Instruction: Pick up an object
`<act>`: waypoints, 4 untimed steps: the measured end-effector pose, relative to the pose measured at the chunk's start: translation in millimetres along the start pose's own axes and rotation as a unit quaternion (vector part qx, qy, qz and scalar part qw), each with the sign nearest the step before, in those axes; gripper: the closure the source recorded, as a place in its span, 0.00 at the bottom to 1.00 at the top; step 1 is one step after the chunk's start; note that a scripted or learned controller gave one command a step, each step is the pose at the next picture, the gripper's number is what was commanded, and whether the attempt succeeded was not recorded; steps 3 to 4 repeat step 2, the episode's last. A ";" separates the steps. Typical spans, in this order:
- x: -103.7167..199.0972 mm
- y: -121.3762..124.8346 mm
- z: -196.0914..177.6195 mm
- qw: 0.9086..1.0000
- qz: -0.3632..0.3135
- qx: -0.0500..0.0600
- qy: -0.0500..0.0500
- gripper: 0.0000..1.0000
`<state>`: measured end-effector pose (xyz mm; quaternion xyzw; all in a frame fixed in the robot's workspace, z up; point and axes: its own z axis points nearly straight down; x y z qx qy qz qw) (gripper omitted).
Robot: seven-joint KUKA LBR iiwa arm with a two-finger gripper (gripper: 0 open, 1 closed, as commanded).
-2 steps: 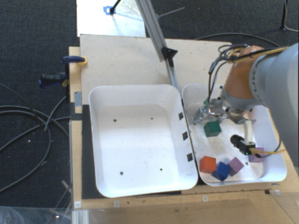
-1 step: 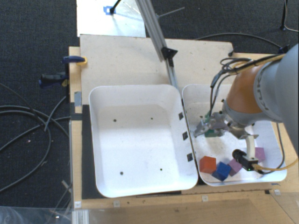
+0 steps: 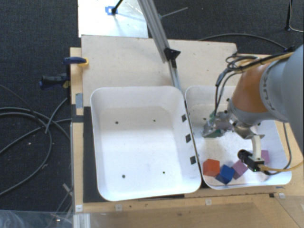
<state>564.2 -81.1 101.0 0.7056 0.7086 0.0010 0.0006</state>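
— Where is the grey arm with the orange band [image 3: 249,91] working now?

— Over the right-hand shallow white bin [image 3: 199,95]. Its two-finger gripper [image 3: 212,128] hangs near that bin's left wall, close to the divide with the left-hand shallow white bin [image 3: 102,127].

— Is it gripping anything?

— I cannot tell. The tip is a small greenish-grey blur from up here, and nothing shows plainly in it. I would not call anything grasped.

— So what is there to pick?

— The blocks sit at the front of the right-hand bin, nearer us than the gripper. An orange cube [image 3: 211,167] lies closest to the bin's left wall; a blue cube [image 3: 226,174] is just beside it, and a purple block [image 3: 239,168] touches or nearly touches the blue one. Another pale purple piece [image 3: 264,156] peeps out further right, half hidden behind the arm's hardware.

— Which would you go for?

— The orange cube, I think. It has the most free space on its left side, so fingers could straddle it without nudging a neighbour. The blue and purple ones are packed together and would likely shove one another.

— Any advice for doing it well?

— Come toward the bin's front from where the gripper hangs, centre over the orange cube, line the fingers with its flat faces, descend straight, and keep off the bin's wall.
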 end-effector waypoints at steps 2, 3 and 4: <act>150.3 46.1 -89.5 1.000 -0.005 -0.003 0.000 1.00; 150.3 46.1 -89.5 1.000 -0.005 -0.003 0.000 1.00; 150.3 46.1 -89.5 1.000 -0.005 -0.003 0.000 1.00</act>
